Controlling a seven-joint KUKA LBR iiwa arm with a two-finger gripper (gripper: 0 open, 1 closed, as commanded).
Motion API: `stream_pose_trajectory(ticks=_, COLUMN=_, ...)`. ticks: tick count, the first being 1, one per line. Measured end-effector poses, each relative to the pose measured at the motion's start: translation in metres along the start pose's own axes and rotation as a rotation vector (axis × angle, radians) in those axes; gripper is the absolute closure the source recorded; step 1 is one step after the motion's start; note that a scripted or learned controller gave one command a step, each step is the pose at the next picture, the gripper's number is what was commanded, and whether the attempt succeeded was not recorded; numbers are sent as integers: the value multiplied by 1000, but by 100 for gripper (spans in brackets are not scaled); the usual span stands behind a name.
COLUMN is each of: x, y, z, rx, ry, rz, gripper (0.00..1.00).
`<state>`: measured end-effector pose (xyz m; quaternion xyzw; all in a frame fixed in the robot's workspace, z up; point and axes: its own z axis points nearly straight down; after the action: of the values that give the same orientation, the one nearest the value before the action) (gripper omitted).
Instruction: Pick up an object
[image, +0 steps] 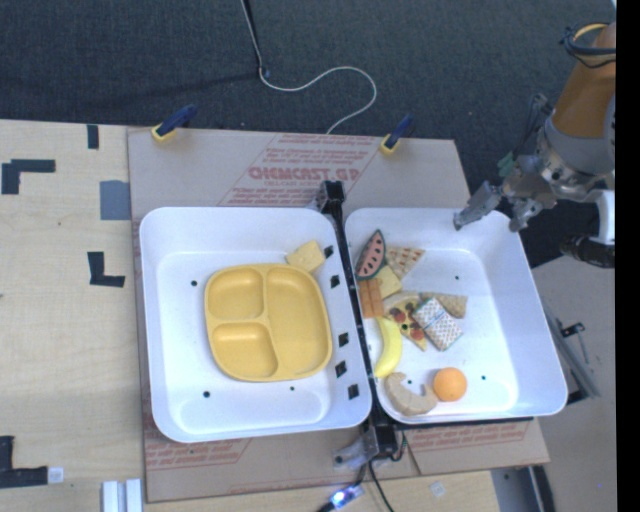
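approach step tbh: gripper (492, 210) over right bin (520, 300) far rim, jaws spread, empty; next drop onto orange (450, 384) or similar

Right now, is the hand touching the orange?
Apart. The camera view shows the hand over the right bin's far corner, while the orange lies near the front edge, toy food between them.

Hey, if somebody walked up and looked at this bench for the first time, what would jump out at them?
Probably the yellow divided plate in the left bin, with a pale yellow piece touching its upper right corner. Next, the jumble of toy food along the right bin's left side: a watermelon slice, a banana and an orange. The gripper hangs over that bin's top right rim, away from the food.
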<state>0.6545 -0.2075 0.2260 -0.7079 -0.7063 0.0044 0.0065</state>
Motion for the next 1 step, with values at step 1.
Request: stream_pose_trajectory(ticks=1, x=1, y=3, z=-10, rx=-14, ry=-3, rz=-3, gripper=0)
